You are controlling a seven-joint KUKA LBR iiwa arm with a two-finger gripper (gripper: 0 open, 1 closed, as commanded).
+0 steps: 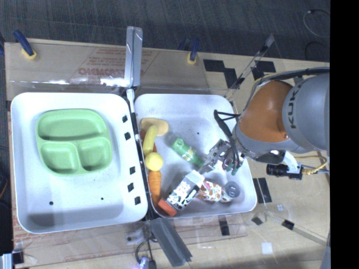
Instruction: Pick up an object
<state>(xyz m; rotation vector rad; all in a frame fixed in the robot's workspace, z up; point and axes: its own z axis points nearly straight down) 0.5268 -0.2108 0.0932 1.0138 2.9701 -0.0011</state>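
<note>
Pick's not done yet imo: gripper (223,157) hangs low near the right bin's (185,102) right edge, can't tell if it's open or closed, and the green bottle (185,149) plus everything else is lying loose.

The divided tray (74,140) lies in the left bin (22,167). In the right bin (185,101), a banana (150,133), lemon (154,161) and carrot (155,185) line its left wall; the bottle (185,150) lies at the middle, the carton (185,190) near the front edge.

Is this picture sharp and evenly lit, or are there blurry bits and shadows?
In the camera view, lighting is fairly even; the left bin has a soft shadow in its lower corner, and the green tray looks crisp. The tool is too smeared to make out detail. The objects in the right bin look slightly soft.
</note>
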